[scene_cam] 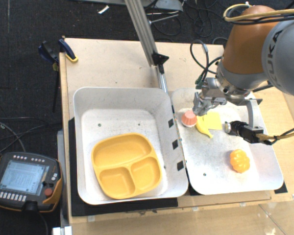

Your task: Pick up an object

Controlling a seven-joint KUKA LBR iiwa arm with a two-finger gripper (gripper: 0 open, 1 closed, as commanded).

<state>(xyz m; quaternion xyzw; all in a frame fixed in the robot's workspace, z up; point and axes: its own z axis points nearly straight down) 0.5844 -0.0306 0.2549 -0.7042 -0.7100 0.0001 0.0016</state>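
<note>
In the right bin [213,168] lie a small pink and white object [188,119], a flat yellow object [210,123] just right of it, and an orange lumpy object [239,160] toward the front right. My gripper [201,107] hangs low over the bin's back left part. It is right above the gap between the pink object and the yellow one, and its tip overlaps the yellow object's upper left edge. Nothing shows as lifted off the bin floor.
The left bin [85,102] holds a yellow divided tray [127,165]. A slanted metal pole [143,28] rises behind the bins. A black fitting with a cable [244,130] sits over the right bin. A teach pendant [22,180] lies off the bench at the left.
</note>
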